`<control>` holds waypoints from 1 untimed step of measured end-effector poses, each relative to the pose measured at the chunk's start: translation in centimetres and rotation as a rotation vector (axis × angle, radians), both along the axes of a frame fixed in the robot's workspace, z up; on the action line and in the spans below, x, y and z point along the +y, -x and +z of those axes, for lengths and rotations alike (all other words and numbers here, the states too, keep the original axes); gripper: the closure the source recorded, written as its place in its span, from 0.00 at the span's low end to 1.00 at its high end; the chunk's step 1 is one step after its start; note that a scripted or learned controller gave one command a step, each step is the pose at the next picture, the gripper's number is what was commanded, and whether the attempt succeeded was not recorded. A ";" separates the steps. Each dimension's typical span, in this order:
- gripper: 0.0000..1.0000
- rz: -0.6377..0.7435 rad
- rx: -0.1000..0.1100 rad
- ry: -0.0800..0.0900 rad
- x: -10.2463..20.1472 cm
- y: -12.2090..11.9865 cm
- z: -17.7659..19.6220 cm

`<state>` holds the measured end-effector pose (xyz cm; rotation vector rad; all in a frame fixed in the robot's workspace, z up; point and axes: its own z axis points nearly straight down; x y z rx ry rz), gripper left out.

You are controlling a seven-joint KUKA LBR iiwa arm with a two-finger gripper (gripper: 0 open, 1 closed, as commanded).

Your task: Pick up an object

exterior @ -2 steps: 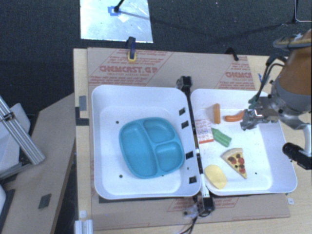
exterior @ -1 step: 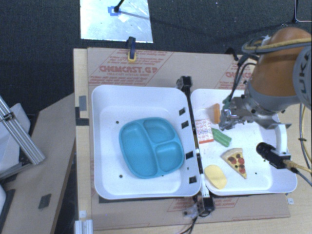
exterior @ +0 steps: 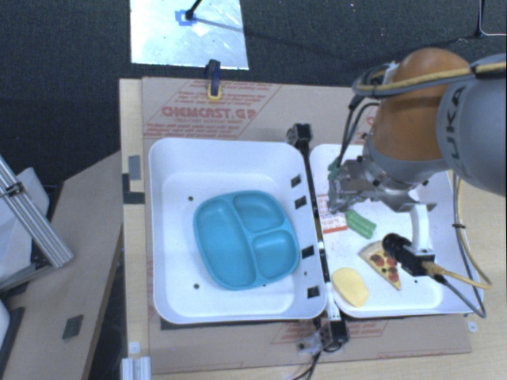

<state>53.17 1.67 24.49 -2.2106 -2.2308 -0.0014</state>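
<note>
Three toys lie in the right bin (exterior: 444,295): green piece (exterior: 360,224), pizza slice (exterior: 382,261), yellow piece (exterior: 350,286). Gripper (exterior: 342,199) hangs just beside the green piece, apparently near the bin's left wall; finger spread cannot be told. Closing off-centre could nudge it aside.

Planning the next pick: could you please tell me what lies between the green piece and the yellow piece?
Only bare white bin floor separates the green piece from the yellow piece.

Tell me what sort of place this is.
Probably a robot grasping test bench in a lab: two shallow white bins side by side, toy food such as a pizza slice, and a grey arm reaching over them.
</note>
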 end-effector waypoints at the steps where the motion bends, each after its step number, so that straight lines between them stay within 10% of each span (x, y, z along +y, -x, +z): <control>1: 1.00 0.001 -0.003 -0.001 5.2 -1.4 0.3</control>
